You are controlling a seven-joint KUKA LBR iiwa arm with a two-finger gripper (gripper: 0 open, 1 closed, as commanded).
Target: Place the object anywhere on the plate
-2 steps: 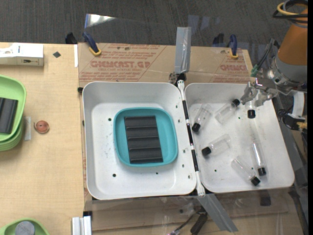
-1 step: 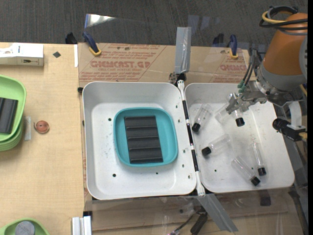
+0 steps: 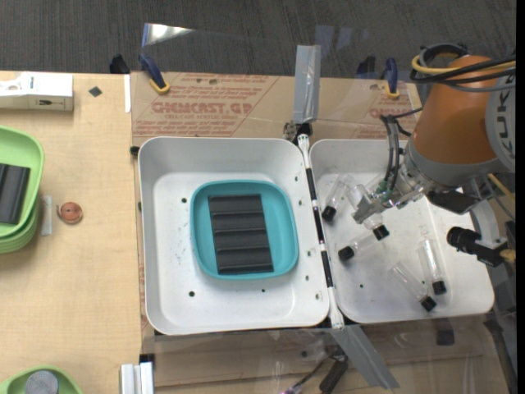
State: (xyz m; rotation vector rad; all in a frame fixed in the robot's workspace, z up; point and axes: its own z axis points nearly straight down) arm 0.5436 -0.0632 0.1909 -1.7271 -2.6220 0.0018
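Closest to the camera, the worktop is carrying two white bins side by side. Taking the teal plate as landmark: it is sitting in the left bin, with a dark ribbed insert lying on it. Right of the plate, the right bin is holding several clear vials with black caps, scattered and well apart from the plate. Further right, the gripper is hanging low over those vials, near one black cap.

Judging by this, the pick is in hand; nothing is resting on the plate's insert yet. Next, a vial needs lifting and carrying left over the divider.

How far the jaws are parted I cannot tell; the clear vials are blurring into the bin floor, and the arm is hiding part of the bin.
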